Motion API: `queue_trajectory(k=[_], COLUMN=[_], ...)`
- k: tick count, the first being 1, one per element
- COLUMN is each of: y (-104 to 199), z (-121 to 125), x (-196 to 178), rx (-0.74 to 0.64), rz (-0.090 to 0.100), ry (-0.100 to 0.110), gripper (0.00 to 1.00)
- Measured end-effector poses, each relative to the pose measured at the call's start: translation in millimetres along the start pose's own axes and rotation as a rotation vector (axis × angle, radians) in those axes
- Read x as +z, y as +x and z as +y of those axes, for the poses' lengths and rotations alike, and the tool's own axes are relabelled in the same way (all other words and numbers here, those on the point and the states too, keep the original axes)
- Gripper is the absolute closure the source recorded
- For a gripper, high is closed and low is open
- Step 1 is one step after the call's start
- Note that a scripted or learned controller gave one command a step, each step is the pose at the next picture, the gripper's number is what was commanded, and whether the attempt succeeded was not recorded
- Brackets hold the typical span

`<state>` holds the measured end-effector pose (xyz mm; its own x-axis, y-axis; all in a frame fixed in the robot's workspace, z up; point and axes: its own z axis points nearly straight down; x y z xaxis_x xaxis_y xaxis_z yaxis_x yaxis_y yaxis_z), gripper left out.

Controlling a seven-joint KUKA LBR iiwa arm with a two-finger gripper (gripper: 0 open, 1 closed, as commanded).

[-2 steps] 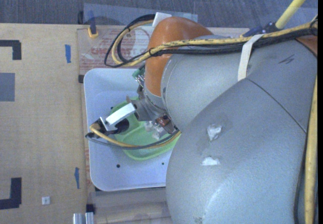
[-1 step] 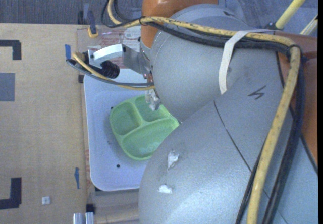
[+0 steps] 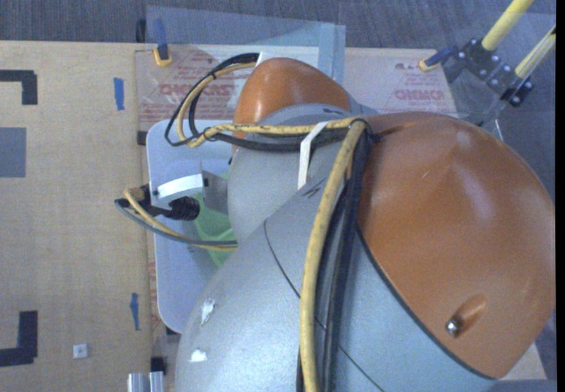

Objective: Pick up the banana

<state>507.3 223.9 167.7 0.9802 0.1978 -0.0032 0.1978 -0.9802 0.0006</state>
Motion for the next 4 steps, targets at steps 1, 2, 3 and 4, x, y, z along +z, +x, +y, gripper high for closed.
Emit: queue_trajectory(k=[1,2,3,4], y=[38.8,-30.8,51.2,36.7], z=[5.4,44.8,33.5,9.3], x=[54.3,-85.4,17.8,58.4], rx=[-0.002,-0.053,-0.096,-0.025], rz=[0.009,0.0,-0.001,0.009], ry=[0.005,0.001,0.001,0.0], gripper=[1.0,1.0,1.0,1.0])
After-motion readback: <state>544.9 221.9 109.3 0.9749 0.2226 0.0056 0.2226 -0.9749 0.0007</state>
